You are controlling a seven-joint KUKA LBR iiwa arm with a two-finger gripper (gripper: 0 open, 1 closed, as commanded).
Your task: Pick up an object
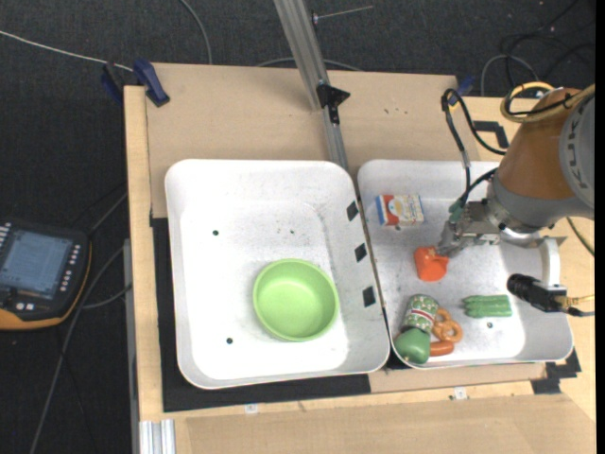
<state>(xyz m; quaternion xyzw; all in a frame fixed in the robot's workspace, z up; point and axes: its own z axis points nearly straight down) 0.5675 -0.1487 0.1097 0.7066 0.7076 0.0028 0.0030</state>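
Arm pose: the arm [544, 164] is being extended in from the right over the right bin [492, 173], wrist angled down and to the left.
Gripper: the gripper [444, 250] is being held low at the orange object [431, 264]; opening can't be told, contact can't be told.
Orange object: lying mid right bin, just below the small carton [398, 209].
Other items: a green piece [487, 305] and a toy cluster [423, 327] are lying near the front rim.
Left bin [203, 206]: a green bowl [295, 299] is sitting in it.
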